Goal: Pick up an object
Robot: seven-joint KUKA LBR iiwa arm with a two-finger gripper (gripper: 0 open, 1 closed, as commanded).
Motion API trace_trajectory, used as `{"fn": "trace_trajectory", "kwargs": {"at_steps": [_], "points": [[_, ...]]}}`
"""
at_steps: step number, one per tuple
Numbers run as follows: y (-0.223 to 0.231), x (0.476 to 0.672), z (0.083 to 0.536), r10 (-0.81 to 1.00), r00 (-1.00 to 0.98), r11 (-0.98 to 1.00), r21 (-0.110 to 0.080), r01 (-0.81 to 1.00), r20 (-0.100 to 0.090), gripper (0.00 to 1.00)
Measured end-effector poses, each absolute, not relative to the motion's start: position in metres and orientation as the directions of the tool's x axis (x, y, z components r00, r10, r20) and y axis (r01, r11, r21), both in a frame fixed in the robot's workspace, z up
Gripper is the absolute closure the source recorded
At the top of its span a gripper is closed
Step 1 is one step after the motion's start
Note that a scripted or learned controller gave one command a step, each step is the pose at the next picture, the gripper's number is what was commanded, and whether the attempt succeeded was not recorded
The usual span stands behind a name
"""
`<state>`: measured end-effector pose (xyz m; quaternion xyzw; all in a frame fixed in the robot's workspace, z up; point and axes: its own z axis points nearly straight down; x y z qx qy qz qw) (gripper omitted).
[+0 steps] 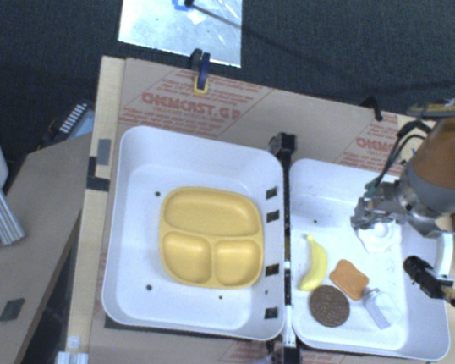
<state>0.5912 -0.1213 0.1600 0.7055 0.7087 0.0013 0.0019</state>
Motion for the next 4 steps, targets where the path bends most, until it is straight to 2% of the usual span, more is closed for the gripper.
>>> {"fn": "trace_trajectory", "kwargs": {"at_steps": [2,4], "points": [[-0.125,0.597,0.242,1.000,-0.005,0.005,0.005,1.000,-0.001,1.00],[-0.033,0.573,0.227,1.000,-0.008,0.008,0.000,1.000,0.001,1.00]]}}
